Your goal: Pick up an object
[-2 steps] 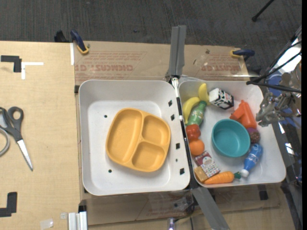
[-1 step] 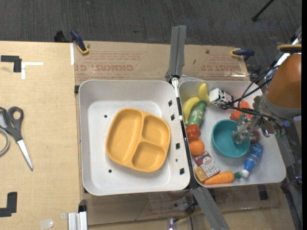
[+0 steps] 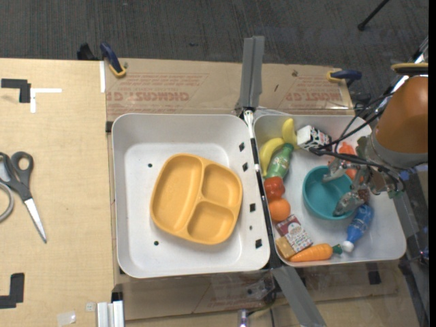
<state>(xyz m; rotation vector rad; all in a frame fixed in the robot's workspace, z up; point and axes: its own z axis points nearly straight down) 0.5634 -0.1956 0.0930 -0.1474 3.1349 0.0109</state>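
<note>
The right bin [image 3: 388, 251] holds several objects: a teal bowl [image 3: 320, 195], a banana [image 3: 272, 145], a green bottle [image 3: 278, 162], a red tomato [image 3: 274, 187], an orange [image 3: 279, 210], a small printed box [image 3: 294, 233], a carrot [image 3: 312, 253], a blue bottle [image 3: 358, 225] and a black-and-white carton [image 3: 312, 137]. My gripper [image 3: 342, 189] hangs low over the bowl's right side. It is open, one fingertip near the bowl's upper rim and the other near its lower right rim. Nothing sits between the fingers.
The left bin [image 3: 129, 251] holds a yellow divided plate [image 3: 196, 199]. Scissors [image 3: 26, 189] lie on the bench at far left. The arm's orange band [image 3: 403, 118] and cables cross the right bin's upper right corner.
</note>
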